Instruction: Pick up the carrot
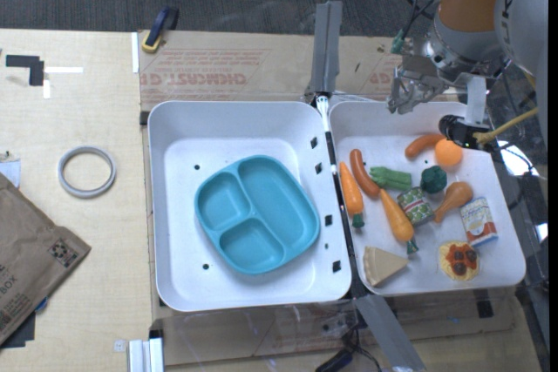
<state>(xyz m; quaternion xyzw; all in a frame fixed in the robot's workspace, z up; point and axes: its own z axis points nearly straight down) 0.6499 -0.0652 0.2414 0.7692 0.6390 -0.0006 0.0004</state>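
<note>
Pincer [408, 97] poised above right bin's [514, 274] far rim, grasping nothing, finger spread not discernible; carrot [396, 218] flat mid-bin among toys, reachable from above.

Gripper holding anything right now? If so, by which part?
Nothing is held. The two-finger gripper hangs above the back edge of the right white bin, with nothing between its fingers. The long orange carrot lies in that bin.
</note>
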